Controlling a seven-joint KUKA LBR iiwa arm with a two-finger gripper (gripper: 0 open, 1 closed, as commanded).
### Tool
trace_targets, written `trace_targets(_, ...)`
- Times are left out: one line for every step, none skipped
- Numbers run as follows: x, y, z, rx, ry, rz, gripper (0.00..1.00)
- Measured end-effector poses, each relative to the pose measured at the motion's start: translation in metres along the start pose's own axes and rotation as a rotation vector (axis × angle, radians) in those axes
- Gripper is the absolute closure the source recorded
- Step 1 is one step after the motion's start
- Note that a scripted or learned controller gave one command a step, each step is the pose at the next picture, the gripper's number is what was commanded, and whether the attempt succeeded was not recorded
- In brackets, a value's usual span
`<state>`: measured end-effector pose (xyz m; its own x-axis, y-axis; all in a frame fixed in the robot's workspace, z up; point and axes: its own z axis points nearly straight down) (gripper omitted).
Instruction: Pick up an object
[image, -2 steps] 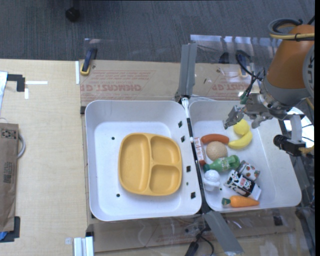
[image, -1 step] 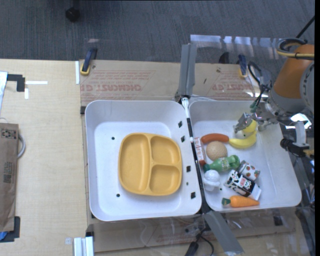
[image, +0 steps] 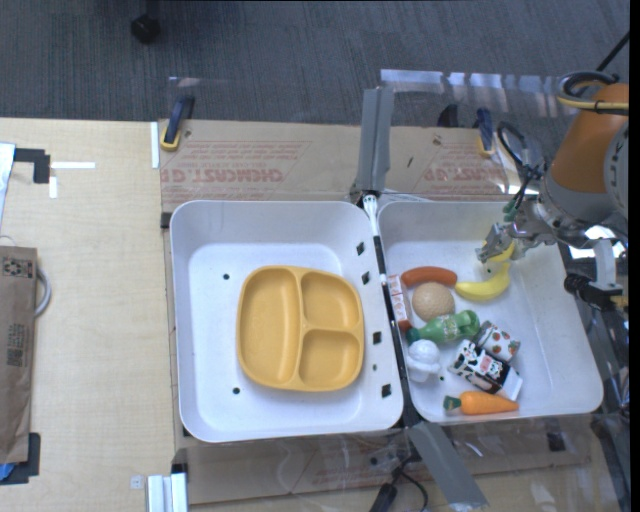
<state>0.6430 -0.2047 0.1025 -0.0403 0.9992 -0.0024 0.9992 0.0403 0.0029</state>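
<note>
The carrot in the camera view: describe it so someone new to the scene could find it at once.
Look in the right-hand white bin, the one with the pile of toy food. Go to its near edge, below the black-and-white cow-patterned toy. The carrot lies there on its side, alone at the front of the pile: a tapered orange body with a small green tip pointing left.

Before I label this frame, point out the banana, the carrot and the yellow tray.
banana (image: 484, 289), camera view, middle of its curved body.
carrot (image: 489, 403), camera view, orange body.
yellow tray (image: 268, 320), camera view, floor of its large left compartment.
</note>
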Motion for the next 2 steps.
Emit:
trace_targets(0.0056,0.017,-0.0826,0.001,0.0,0.032,1.0)
trace_targets(0.0055,0.0174,-0.0914,0.001,-0.001,0.03,1.0)
